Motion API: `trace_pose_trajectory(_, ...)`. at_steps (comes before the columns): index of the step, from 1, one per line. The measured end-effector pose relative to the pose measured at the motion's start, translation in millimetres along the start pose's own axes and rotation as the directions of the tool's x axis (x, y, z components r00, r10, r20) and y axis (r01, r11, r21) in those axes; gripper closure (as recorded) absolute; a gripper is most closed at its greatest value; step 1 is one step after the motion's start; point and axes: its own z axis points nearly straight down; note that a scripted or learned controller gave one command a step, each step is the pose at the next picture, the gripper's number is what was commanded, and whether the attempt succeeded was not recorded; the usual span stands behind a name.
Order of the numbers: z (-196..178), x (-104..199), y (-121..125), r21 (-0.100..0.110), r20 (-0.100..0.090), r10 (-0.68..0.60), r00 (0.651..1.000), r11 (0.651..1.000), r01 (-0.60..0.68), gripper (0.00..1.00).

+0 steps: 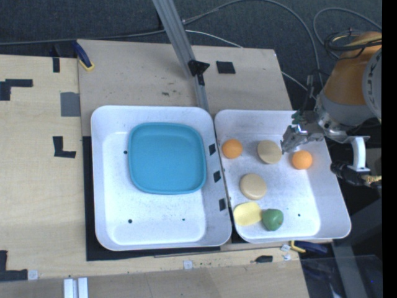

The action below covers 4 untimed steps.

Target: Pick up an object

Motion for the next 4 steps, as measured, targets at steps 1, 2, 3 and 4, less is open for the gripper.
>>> trace_pose_trajectory(1,-57,0,-8,-0.001,0.0,0.0,1.0,1.0,0.0,1.0)
trace_pose_trajectory(2,-46,46,1,0.004,-0.002,-0.003,1.0,1.0,0.003,1.0)
trace_pose_trajectory(3,-52,104,5,0.004,-0.002,-0.004,1.0,1.0,0.004,1.0)
trace_pose_trajectory(4,-40,152,14,0.005,-0.002,-0.004,1.0,1.0,0.004,1.0)
